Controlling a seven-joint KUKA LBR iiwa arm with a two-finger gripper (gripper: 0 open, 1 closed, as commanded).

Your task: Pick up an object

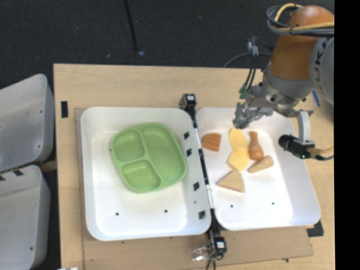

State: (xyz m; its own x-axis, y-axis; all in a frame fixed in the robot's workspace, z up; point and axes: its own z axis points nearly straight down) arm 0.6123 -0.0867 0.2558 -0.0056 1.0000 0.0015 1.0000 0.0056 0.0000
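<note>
Wooden surface bearing two white bins: left bin with green divided plate, right bin with toy food pieces. Claw hovering at twelve o'clock of yellow piece; state impossible to tell. Probably light, rigid, slick plastic; best pinched across narrow sides. Orange drumstick at three o'clock.

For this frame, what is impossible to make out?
- Gripper: too small and blurred in the camera view to read finger state or any hold.
- Yellow food piece: its top edge meets the gripper; contact unclear.
- Arm: cut off by the right edge.
</note>
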